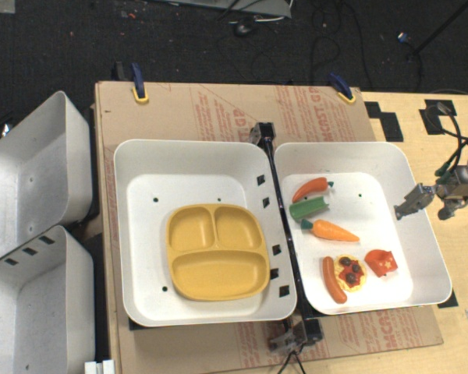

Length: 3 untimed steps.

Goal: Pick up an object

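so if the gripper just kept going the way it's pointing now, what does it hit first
The gripper sits over the right bin's right rim, pointing left and slightly down. Carried on, it probably meets bare bin floor first, then the orange carrot. Its height is unclear from this view, so it might pass above.

arm [462, 179]: cut off at right edge | jaws: too small to tell

Bright, even overhead light; sharp.
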Tool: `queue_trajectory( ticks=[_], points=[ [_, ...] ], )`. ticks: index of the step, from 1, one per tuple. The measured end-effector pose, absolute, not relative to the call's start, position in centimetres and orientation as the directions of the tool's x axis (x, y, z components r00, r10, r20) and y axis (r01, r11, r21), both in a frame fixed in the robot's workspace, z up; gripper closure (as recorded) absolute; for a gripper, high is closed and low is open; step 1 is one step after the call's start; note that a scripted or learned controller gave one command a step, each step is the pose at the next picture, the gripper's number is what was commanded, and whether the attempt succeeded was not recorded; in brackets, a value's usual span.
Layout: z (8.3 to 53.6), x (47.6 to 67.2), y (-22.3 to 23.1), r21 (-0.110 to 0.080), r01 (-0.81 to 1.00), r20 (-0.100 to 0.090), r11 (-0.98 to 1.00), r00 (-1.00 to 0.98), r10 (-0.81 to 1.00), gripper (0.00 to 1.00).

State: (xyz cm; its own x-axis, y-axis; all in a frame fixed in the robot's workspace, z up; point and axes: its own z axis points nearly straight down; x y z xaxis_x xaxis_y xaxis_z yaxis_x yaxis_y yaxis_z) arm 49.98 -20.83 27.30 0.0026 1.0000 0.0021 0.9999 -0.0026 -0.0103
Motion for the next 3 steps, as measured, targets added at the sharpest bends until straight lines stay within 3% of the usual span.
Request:
queue_trajectory(
  ticks=[1,3],
  points=[
    [27.8,50.2,-20.8,0.000,1.000,0.000,0.001,-0.001,1.000,0.00],
    [17.3,49.6,-21.3,-0.006,1.000,0.002,-0.002,0.002,1.000,0.00]
  ],
)
